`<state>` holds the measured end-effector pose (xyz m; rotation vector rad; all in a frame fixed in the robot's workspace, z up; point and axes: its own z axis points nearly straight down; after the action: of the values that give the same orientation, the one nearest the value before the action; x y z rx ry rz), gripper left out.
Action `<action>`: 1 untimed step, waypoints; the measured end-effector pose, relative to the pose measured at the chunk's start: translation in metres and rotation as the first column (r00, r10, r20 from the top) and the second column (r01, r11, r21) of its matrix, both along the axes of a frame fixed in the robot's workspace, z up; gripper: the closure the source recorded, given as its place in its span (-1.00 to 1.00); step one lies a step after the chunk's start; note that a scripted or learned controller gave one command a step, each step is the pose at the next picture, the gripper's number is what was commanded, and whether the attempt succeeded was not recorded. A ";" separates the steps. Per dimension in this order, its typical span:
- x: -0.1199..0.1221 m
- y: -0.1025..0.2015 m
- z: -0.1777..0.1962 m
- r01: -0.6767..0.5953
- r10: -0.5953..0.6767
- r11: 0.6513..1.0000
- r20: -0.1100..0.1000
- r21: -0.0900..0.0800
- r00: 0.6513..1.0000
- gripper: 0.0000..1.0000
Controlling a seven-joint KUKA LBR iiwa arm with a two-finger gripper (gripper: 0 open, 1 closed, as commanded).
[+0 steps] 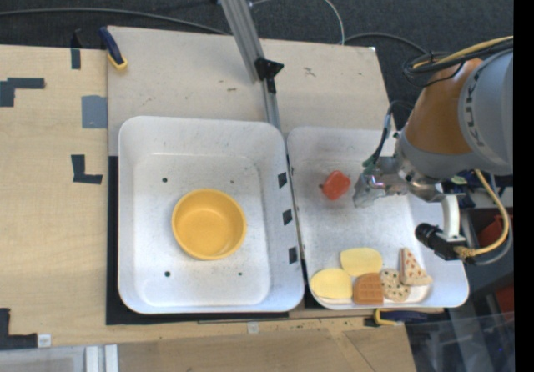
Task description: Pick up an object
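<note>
your claw low in right bin, finger state: cannot tell. red block just left of claw, apart. yellow bowl far left.

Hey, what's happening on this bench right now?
A grey and orange robot arm reaches in from the right over the right bin. Its gripper is low beside a small red object, with a gap between them and nothing visibly held. At the near edge of that bin lie several toy foods: yellow pieces, a waffle-like square, a cracker and a wedge. The left bin holds a yellow bowl. Nothing has been picked up yet.
</note>
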<state>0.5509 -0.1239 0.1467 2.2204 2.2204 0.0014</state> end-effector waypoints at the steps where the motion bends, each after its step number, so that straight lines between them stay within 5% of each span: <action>1: 0.002 0.009 0.047 -0.002 0.002 1.000 0.002 0.000 1.000 1.00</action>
<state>0.5530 -0.1144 0.1942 2.2170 2.2222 0.0031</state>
